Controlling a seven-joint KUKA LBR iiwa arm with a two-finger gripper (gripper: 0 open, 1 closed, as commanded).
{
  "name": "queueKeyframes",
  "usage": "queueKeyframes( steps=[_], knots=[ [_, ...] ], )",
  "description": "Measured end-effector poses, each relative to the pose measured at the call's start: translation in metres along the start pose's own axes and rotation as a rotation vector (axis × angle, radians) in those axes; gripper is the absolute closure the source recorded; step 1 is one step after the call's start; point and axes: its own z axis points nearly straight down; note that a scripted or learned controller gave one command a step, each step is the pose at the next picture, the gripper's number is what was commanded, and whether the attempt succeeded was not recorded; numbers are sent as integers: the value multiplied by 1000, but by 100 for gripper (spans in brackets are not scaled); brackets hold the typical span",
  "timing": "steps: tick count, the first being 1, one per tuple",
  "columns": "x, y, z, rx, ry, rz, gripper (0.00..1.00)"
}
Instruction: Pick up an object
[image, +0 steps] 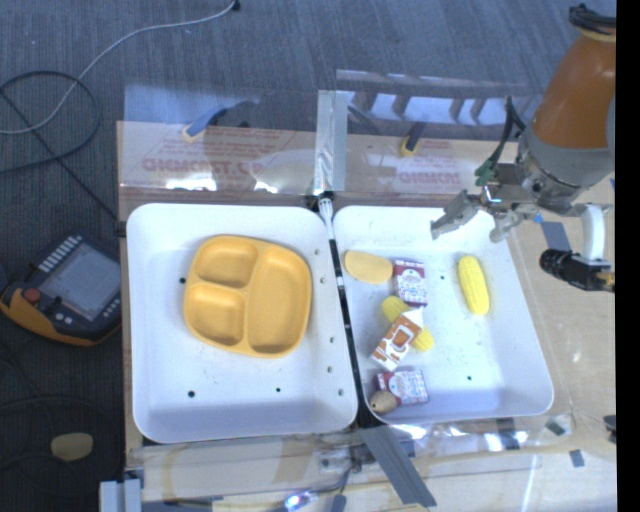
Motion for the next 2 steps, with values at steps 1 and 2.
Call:
queueKeyframes(
  steps=[1,2],
  knots=[
    [-35,-9,-31,-2,-4,-259,0],
    [-74,-4,83,1,-1,-324,0]
  ],
)
